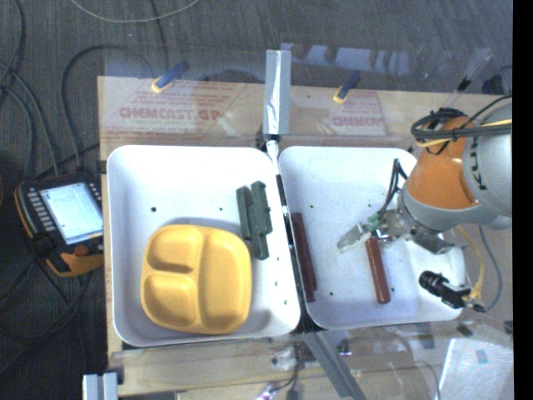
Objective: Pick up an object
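Observation:
My gripper [364,232] hangs low over the middle of the right bin [333,182], reaching in from the right under the orange-banded wrist. Just below it a reddish-brown stick [378,271] lies on the bin floor, its upper end right at the gripper; whether they touch I cannot tell. A second, longer brown stick [301,256] lies along the right bin's left wall. In the left bin [133,173] sit a yellow divided tray [197,277] and a dark green bar-shaped object [254,218].
The grey arm body [466,182] covers the right bin's right side, with cables and a black fitting [441,287] near its lower right corner. A handheld pendant [62,215] lies left of the bench.

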